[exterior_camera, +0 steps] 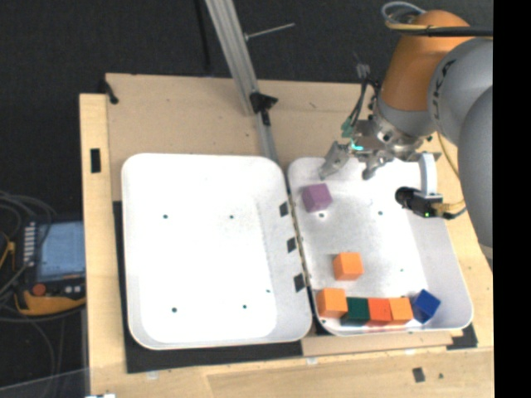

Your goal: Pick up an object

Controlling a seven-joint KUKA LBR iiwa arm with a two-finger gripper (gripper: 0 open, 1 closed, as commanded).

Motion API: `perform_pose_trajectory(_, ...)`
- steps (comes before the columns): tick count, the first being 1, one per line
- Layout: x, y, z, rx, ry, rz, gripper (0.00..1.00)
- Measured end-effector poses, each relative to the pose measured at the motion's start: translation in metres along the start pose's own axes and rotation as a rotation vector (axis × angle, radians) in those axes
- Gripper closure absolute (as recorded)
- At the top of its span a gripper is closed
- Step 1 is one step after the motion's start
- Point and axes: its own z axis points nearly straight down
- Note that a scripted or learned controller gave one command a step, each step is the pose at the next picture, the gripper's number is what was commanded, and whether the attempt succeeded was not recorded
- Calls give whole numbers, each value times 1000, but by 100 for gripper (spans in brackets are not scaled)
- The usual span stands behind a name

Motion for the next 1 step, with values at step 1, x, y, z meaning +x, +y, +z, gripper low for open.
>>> perform_pose_trajectory(1,0,1,-4,-5,-2,-2,0)
